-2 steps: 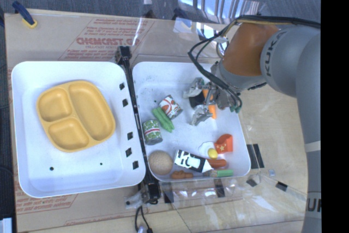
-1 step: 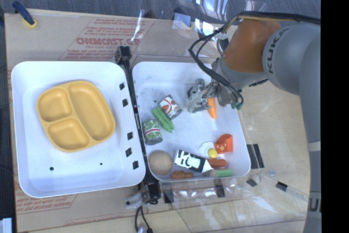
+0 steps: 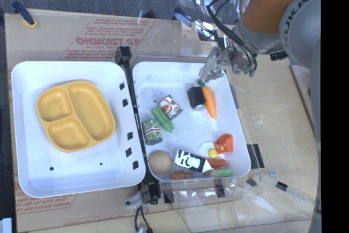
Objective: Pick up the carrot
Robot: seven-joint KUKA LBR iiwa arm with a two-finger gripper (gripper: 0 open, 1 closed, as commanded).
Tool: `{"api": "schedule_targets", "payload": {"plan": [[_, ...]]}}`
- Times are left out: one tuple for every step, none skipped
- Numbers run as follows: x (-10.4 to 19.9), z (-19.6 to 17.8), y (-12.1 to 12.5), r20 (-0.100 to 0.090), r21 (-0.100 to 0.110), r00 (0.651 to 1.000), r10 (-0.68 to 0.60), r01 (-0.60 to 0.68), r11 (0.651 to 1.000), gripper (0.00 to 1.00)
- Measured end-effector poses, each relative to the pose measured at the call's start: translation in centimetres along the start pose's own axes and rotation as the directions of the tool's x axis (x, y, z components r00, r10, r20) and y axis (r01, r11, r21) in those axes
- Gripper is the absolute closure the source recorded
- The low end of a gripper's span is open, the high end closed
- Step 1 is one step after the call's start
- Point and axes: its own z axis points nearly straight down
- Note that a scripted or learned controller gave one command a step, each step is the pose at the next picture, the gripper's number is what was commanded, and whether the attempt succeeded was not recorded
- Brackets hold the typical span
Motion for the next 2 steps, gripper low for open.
{"api": "schedule_targets", "payload": {"plan": [[12.6, 10.9, -2.1, -0.018, -0.005, 0.994, -0.111, 0.11, 0.994, 1.0], [16.0, 1.1, -2.8, -0.005, 0.001, 0.997, 0.079, -0.079, 0.997, 1.0]]}}
